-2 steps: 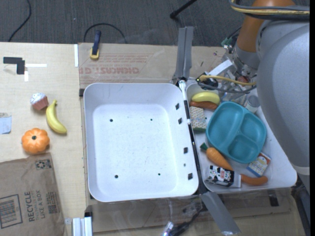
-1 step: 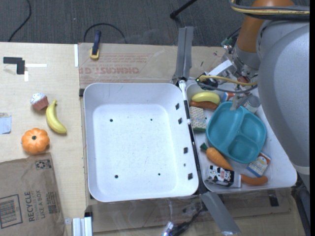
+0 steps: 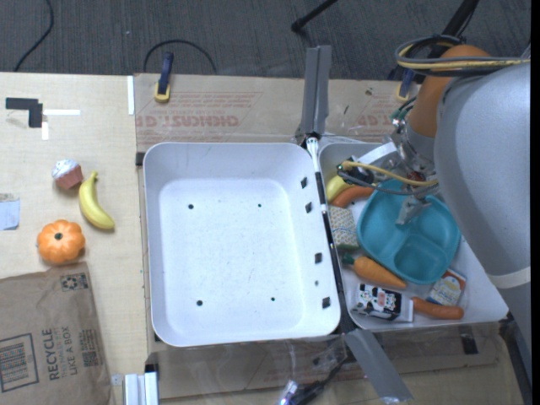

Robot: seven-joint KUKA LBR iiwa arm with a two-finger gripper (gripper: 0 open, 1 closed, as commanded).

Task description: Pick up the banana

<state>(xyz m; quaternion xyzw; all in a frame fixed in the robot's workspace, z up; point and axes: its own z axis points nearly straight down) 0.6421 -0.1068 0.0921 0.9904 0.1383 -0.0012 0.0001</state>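
A yellow banana (image 3: 95,202) lies on the wooden bench far left of both bins, between a cupcake (image 3: 67,175) and a small orange pumpkin (image 3: 61,242). In the right bin (image 3: 484,304) a yellow-green curved piece (image 3: 336,189) pokes out at the left wall beside a carrot; I cannot tell whether it is a second banana. My gripper (image 3: 413,210) hangs over a blue divided plate (image 3: 411,236) in the right bin, well to the right of both yellow fruits. The grey arm covers the right bin's far right part. Nothing is seen held.
The left bin (image 3: 160,226) sits between the bench banana and my gripper. The right bin also holds two carrots (image 3: 379,272) (image 3: 437,309), a black-and-white card (image 3: 378,300) and a mesh pad (image 3: 342,224). A cardboard sheet (image 3: 51,336) lies at front left.
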